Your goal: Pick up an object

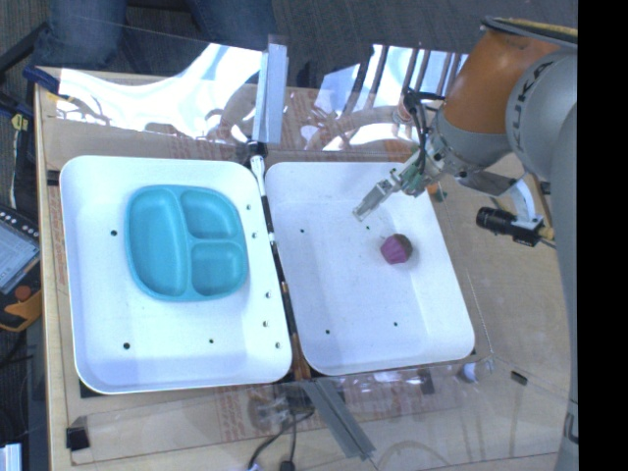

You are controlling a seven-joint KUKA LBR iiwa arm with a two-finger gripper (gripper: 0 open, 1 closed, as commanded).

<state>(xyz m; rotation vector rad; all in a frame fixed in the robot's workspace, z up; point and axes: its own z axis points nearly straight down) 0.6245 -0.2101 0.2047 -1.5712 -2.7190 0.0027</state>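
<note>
A small round purple object [396,249] lies in the right white bin [334,341], toward its right side. My gripper [362,210] hangs over the upper middle of that bin, slanting down to the left. Its tip is a short way up and left of the purple object and apart from it. Nothing shows at the tip. The grey arm with its orange band [491,77] reaches in from the upper right.
A teal divided plate [188,241] lies in the left white bin [88,351]. A raised rim between the two bins [273,263] runs down the middle. Shiny foil and metal brackets [324,106] line the bench behind the bins.
</note>
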